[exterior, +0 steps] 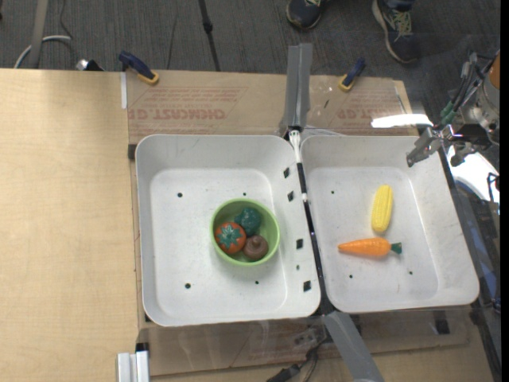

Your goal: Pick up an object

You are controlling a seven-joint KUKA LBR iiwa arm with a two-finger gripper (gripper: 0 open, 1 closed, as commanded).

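Most of the grey arm is cut off at the right edge. Its two-finger gripper (436, 146) hangs spread and empty over the right white bin's (445, 293) far corner, with the yellow plastic corn cob (382, 208) well apart, nearer the bin's middle.

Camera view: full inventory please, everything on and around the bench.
White bins: 2, white, side by side on the bench.
Bowl: 1, green, in the left bin.
Tomato: 1, red, inside the bowl.
Green vegetable: 1, dark green, inside the bowl.
Brown item: 1, brownish, inside the bowl; type unclear.
Corn: 1, yellow, right bin.
Carrot: 1, orange with green top, right bin, below the corn.
Clamps: 2, blue and orange, back edge of the bench.
Shoes: 2, dark, floor beyond the bench.
Tool: 1, grey, above the right bin's far right corner.
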